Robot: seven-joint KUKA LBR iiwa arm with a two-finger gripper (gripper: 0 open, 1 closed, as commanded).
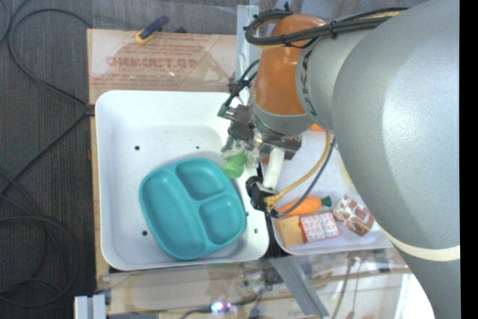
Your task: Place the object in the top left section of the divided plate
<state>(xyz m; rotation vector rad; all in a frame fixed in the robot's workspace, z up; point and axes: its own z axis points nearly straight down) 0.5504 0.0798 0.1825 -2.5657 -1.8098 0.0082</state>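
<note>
A: Entry, object first. What do you log?

B: A small pale green object (234, 163), translucent-looking, rounded, shape otherwise too small to read. It sits right under the gripper (245, 155), just off the upper right rim of the divided plate (193, 208), above the left bin's floor.

A: Held?

B: The green piece appears between the fingertips, jaws narrowed on it. Contact underneath with the plate rim or bin: cannot tell.

A: Plate?

B: Teal, three sections, one large on the left, two smaller on the right. Turned at a slant, lying in the lower middle of the left bin (119, 123). All sections look bare teal.

A: Arm pose?

B: The arm (403, 123) enters from the right and fills that side, grey casing large in the foreground. The orange band (280, 71) sits above the wrist, wrist pointing down and left over the wall shared by the bins. Black cables loop over the top of the band; a yellow cable hangs below the wrist.

A: Surroundings?

B: Right bin (287, 246), mostly under the arm: an orange carrot-like item (302, 206), a red patterned block (320, 226), a brown-and-white piece (354, 214). Cardboard sheet (164, 63) behind the left bin, with a blue-and-yellow item (151, 29) at its top edge.
</note>
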